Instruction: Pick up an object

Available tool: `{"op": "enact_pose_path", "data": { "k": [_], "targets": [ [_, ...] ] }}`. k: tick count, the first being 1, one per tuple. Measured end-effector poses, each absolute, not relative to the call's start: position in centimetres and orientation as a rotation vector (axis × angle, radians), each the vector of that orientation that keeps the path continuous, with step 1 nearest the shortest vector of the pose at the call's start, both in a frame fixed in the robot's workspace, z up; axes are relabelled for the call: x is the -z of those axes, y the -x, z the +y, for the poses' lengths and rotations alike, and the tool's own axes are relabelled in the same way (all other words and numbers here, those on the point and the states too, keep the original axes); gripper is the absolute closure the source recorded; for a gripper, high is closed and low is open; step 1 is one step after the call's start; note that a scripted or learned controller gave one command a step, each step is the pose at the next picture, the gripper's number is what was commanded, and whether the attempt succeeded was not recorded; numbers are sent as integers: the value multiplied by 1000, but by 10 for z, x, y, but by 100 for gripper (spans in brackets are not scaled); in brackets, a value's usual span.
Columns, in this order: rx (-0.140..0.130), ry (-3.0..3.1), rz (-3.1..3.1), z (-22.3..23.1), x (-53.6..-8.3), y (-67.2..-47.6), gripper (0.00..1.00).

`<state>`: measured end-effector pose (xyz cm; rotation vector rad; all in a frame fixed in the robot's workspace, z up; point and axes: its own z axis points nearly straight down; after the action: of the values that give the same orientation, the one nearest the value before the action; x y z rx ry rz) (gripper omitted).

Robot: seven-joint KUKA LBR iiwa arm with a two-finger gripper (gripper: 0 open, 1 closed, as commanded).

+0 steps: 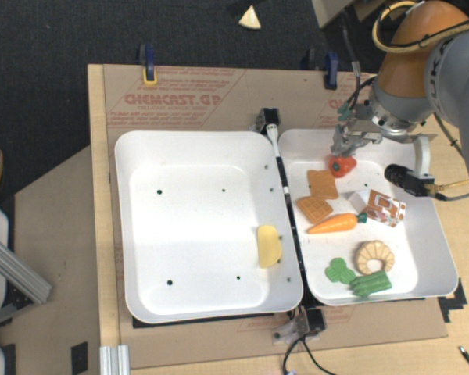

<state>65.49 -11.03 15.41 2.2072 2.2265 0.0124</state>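
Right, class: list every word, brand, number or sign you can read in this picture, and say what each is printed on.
"CHEMCAST GP": red print on the brown board under the bins, top left.
More red print at the board's top right, near the arm: too cut off to read.
Small box in the right bin: markings too small to read.

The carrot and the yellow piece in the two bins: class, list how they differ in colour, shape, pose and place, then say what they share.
The carrot is orange with a green end; the yellow piece is plain pale yellow. The carrot is long and tapered; the yellow piece is short and rounded. The carrot lies crosswise in the right bin among other items; the yellow piece lies alone in the left bin. Both rest flat, near the divide between bins.
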Motion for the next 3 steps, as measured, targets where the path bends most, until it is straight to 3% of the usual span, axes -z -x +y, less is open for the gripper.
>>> {"op": "enact_pose_path", "data": {
  "k": [1, 2, 3],
  "targets": [
    [-11, -2210, 2223, -65, -208, -662, 100],
    [-26, -2203, 2219, -13, -392, -646, 100],
    [-4, -2220, 2211, -64, -417, -668, 100]
  ]
}}
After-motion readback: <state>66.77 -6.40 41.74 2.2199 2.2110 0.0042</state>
